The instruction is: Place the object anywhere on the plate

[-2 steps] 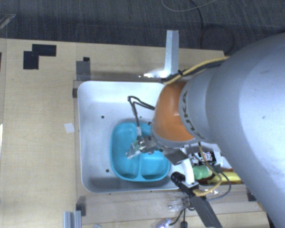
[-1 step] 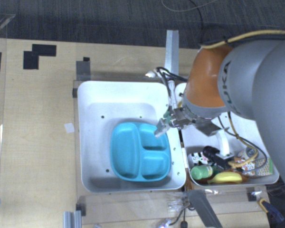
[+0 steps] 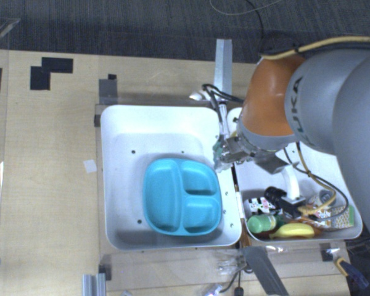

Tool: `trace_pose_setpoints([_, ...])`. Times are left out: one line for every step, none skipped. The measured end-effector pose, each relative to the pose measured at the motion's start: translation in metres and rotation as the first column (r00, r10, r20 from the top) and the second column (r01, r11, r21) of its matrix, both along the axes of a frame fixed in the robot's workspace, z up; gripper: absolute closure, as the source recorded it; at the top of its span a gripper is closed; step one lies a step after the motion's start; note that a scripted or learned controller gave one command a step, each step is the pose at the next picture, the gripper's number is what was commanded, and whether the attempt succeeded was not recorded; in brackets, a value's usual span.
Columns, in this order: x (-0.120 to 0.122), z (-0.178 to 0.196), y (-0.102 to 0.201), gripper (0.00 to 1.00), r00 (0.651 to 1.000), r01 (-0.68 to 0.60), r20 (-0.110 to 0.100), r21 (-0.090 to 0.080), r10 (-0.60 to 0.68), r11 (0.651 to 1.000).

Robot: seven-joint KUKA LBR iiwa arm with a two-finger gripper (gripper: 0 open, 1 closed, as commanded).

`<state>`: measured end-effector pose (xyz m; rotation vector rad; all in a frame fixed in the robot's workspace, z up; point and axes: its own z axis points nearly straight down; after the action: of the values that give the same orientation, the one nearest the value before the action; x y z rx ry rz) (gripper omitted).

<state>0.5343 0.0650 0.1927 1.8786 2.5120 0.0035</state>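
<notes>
The arm's tool, its state impossible to tell, hovers beside the sectioned blue plastic plate, likely needing a drop there.

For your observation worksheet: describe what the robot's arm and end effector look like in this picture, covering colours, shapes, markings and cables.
The arm is bulky, rounded and grey, with dark lettering on its casing. A glossy orange band wraps it above the wrist. A yellowish cable runs along the arm's top edge. The end effector is a small metallic assembly with thin dark wires looping above it.
</notes>
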Motion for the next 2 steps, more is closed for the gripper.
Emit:
trace_pose_setpoints([0.0555,0.0404,-0.0214,1.00,1.000,-0.002,-0.001,0.000,0.002,1.000])
trace_pose_setpoints([0.0477,0.0458,-0.0273,1.00,0.993,0.122,-0.003,0.000,-0.122,0.993])
